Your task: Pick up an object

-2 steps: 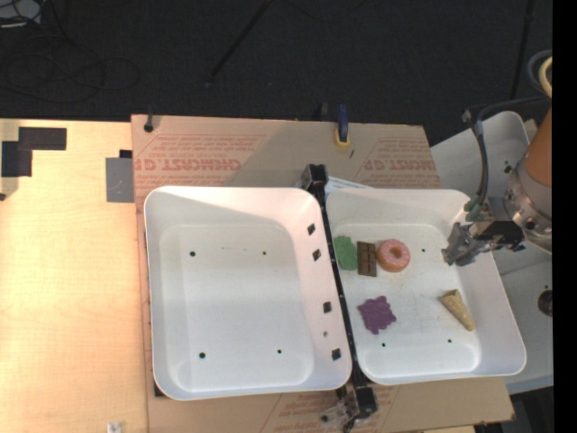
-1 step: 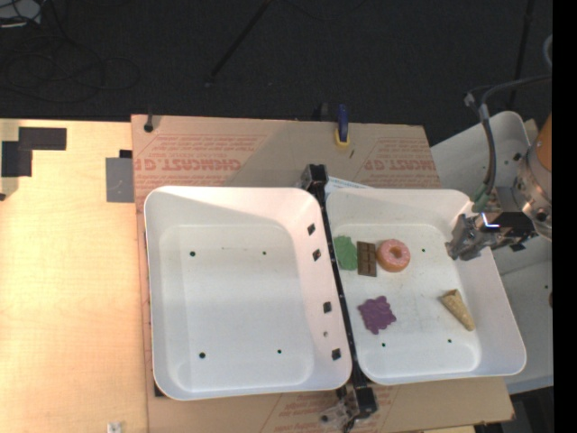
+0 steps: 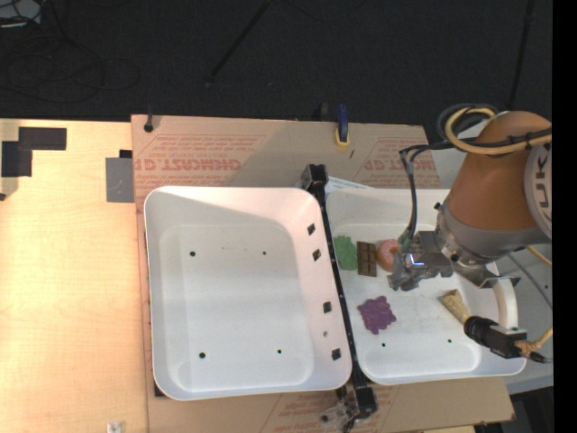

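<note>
Pale wood bench [image 3: 63, 287], cardboard sheet [image 3: 225, 156] under two white bins, dark floor beyond. Gripper [image 3: 407, 273] low in right bin [image 3: 424, 363]; claw state unclear. Beside it: pink object [image 3: 386, 255], brown block [image 3: 367, 259], green piece [image 3: 345, 252], purple lump [image 3: 377, 314] nearer.

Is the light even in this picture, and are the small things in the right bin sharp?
Camera view: the left bin glares bright white with a grey shadow along its top wall; background dark; the purple object and green object look soft, edges slightly blurred.
</note>
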Controlling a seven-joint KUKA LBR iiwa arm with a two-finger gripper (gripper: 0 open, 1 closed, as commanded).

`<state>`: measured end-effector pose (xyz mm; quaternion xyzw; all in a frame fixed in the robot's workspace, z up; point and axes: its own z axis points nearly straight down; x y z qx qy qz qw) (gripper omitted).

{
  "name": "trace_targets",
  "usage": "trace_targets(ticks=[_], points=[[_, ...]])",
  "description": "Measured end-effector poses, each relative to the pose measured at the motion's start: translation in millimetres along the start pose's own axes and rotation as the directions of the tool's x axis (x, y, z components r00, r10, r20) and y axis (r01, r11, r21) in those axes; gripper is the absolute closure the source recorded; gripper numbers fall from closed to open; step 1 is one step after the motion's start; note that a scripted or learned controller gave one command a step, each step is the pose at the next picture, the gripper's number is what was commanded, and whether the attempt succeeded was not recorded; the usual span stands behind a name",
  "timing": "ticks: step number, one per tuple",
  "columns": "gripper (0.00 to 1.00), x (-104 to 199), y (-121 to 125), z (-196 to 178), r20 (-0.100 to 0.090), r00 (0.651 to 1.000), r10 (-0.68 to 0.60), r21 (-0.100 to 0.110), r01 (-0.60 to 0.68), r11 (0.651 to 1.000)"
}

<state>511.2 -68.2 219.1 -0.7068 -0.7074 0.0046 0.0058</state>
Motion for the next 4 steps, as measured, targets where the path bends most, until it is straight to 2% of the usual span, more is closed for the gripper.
trace_targets(ticks=[1,2,3,4], points=[[1.00,73.0,-0.1,-114.2,0.000,1.000,-0.007,-0.021,0.007,1.000],[1.00,114.1,24.7,-206.4,0.001,1.000,-0.003,-0.021,0.003,1.000],[1.00,76.0,-29.6,-117.0,0.002,1.000,0.004,-0.004,-0.004,1.000],[1.00,39.0,-38.1,40.8,0.002,1.000,0.006,0.002,-0.006,1.000]])
